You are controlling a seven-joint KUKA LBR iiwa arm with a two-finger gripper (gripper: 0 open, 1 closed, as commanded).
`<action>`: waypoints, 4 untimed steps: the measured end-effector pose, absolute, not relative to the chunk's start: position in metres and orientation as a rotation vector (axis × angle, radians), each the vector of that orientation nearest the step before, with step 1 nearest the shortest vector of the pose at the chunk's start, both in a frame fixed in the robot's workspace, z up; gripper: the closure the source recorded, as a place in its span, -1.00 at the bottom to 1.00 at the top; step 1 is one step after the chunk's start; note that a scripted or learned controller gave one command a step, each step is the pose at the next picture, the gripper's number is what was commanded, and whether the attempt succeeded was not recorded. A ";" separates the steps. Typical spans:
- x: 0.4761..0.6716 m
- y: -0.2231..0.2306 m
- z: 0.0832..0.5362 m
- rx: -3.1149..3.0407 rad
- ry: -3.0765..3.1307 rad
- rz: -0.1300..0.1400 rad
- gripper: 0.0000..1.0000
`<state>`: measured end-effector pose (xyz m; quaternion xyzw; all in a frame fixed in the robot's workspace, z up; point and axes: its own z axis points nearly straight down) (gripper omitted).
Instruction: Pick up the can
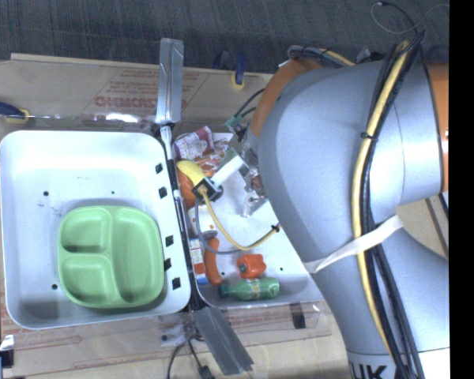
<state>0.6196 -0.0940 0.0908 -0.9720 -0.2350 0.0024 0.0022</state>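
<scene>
Hand state cannot be told: the grey arm (355, 196) covers most of the right bin (288, 290) and hides it from above. No can is clearly made out; it may lie under the arm. Along the bin's left wall and near edge, a green bottle (249, 290), an orange piece (251, 265) and a yellow item (188, 170) are seen crowded together. The can should be located first, then approached from straight above, so that neighbours are not nudged. A green tray (110, 255) sits in the left bin (31, 156).

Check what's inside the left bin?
The left bin holds a green divided tray, lying flat toward its near side. Whatever lies beneath the tray is covered.
</scene>
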 end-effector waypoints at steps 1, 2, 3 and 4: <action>0.619 -0.091 0.099 -3.040 -0.753 0.018 1.00; 0.628 -0.031 0.191 -3.124 -0.328 0.000 1.00; 0.547 0.000 0.284 -3.098 -0.500 0.005 1.00; 0.596 0.016 0.298 -3.125 -0.327 -0.002 1.00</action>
